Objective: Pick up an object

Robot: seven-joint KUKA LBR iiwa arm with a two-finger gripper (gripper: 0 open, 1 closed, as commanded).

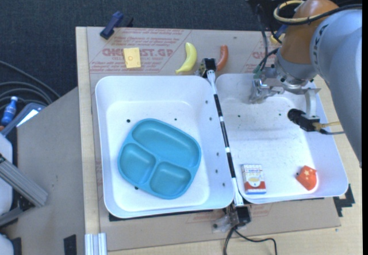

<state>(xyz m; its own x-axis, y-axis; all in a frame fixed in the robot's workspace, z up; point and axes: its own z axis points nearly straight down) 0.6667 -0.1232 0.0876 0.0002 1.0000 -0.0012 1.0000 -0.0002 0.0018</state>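
Observation:
In the right bin (322, 150) a small red and white box (253, 179) lies near the front edge, and an orange-red object (307, 177) sits at the front right. My gripper (260, 91) hangs low over the bin's far left part, apart from both objects. Nothing shows held in it. The grey arm with its orange band (305, 29) reaches in from the upper right.
The left bin (115, 98) holds a blue divided plate (159, 158). Behind the bins on the bench lie a yellow banana (187, 58), an orange-red pepper-like item (222, 57) and a yellow tag (131, 59). A black fitting with a cable (300, 117) sits right of the gripper.

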